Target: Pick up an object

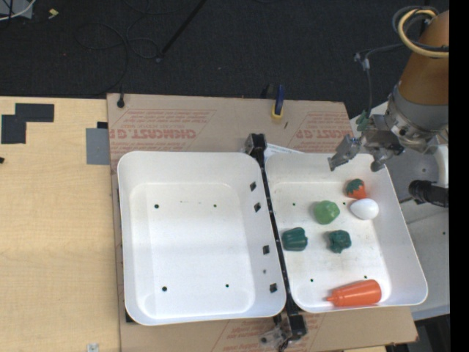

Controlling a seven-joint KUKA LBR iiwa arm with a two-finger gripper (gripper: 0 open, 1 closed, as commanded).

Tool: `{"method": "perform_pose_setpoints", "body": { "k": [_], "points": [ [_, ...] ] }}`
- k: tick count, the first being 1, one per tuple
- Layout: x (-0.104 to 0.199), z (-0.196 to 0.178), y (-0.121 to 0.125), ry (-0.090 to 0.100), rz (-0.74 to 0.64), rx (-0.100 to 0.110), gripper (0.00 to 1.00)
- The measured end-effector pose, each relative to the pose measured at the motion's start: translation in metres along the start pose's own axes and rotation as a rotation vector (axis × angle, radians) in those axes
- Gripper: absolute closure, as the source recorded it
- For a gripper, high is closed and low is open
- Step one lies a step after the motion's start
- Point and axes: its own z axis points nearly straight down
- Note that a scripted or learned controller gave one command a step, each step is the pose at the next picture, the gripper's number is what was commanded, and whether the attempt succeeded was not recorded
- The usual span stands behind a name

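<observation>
Camera view, looking down on the surface (pixel 51 218); your inventory runs as follows.

Left bin (pixel 139 196): a shallow white tray lying on a cardboard sheet (pixel 183 127), its floor showing a few small dark holes.

Right bin (pixel 410 270): touching the left bin along a row of black clips (pixel 265 229) at the shared edge. You have six items in it:
- small orange-red piece with a green top (pixel 356 188), far right part of the bin;
- white egg-shaped object (pixel 364 209), just beside and nearer than the orange-red piece;
- light green rounded object (pixel 327 212), left of the white one, close but apart;
- dark green lump (pixel 294 238), nearer and left, toward the bin's middle;
- second dark green lump (pixel 339 240), right of the first, apart from it;
- orange carrot-like object (pixel 355 292), lying on its side near the bin's near right corner, well apart from the others.

Gripper (pixel 359 156): you find it above the far right edge of the right bin, just beyond the orange-red piece. Its two fingers are spread, with nothing between them.

Arm (pixel 421 72): grey with an orange band, coming in from the far right.

Also on the cardboard's far edge: a blue and yellow clamp (pixel 278 103).
</observation>
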Motion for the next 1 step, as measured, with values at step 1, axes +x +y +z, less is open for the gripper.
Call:
{"method": "perform_pose_setpoints", "body": {
  "k": [1],
  "points": [
    [-0.0001,-0.0097,0.0001,0.0,-0.002,0.001,1.0]
  ]
}}
